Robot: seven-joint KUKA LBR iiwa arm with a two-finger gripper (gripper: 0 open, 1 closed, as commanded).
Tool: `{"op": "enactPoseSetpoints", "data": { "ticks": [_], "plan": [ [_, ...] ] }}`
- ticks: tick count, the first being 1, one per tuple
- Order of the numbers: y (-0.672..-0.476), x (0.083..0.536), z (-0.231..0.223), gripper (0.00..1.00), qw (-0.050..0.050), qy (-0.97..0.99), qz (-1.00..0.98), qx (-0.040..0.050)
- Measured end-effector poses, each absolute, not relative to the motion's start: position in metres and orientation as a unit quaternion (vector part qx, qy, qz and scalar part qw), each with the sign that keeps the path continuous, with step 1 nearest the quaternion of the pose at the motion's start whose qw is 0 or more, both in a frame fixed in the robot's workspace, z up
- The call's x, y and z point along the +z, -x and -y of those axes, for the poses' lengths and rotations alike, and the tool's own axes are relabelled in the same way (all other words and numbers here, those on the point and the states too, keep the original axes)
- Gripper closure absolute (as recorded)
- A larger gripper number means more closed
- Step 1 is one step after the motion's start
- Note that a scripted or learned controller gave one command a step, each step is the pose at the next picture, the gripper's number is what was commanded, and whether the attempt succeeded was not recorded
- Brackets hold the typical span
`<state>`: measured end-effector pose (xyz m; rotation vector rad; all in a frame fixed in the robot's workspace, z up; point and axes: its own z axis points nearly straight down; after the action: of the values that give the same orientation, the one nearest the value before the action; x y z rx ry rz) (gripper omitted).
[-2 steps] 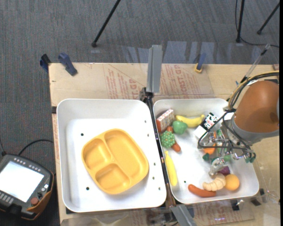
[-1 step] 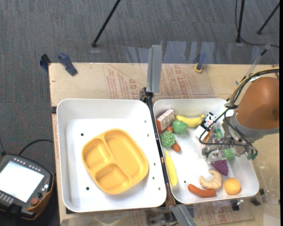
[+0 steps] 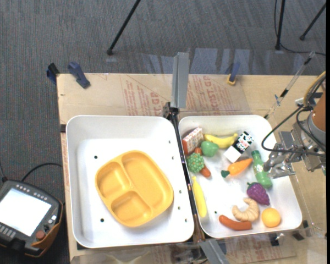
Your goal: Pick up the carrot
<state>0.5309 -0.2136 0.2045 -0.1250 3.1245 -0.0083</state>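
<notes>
Toward the upper middle of the right bin (image 3: 286, 202) lies the carrot (image 3: 239, 166), a small orange toy with a green leafy end. Its long axis runs at a shallow slant: the green end points down and to the left, near a small red-tipped piece (image 3: 205, 172), while the orange body rises to the right toward a green bottle (image 3: 260, 172). It rests flat on the bin floor, just below a white block (image 3: 232, 154) and a black-and-white carton (image 3: 243, 141), and nothing grips it.

Around it sit a yellow banana (image 3: 221, 140), a green pepper-like fruit (image 3: 209, 148), a red and white box (image 3: 192, 139), a knobbly green vegetable (image 3: 196, 162), a long yellow corn cob (image 3: 199, 196) along the left wall, a bunch of purple grapes (image 3: 258, 192), a tan croissant (image 3: 247, 209), a red sausage (image 3: 235, 223) and an orange (image 3: 271, 217).

At the right bin's outer edge the gripper (image 3: 279, 166) hangs beside the green bottle, apart from the carrot. Its metal parts blur into the cables there, so I cannot tell how the jaws stand.

Over on the left bin (image 3: 77, 147) a yellow divided plate (image 3: 133, 187) lies at a tilt. Both bins rest on a cardboard-covered worktop (image 3: 126, 92).
</notes>
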Motion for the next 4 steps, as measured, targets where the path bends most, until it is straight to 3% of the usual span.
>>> {"op": "enactPoseSetpoints", "data": {
  "ticks": [1,2,3,4],
  "plan": [
    [-0.528,0.198,0.212,0.0,0.001,0.04,-0.999,0.0007],
    [-0.571,0.085,0.141,0.0,-0.001,0.13,-0.992,0.0029],
    [-0.573,0.097,0.141,1.0,0.002,0.13,-0.992,0.002],
    [-0.54,0.235,0.111,1.0,0.006,0.035,-0.999,-0.0006]
  ]
}}
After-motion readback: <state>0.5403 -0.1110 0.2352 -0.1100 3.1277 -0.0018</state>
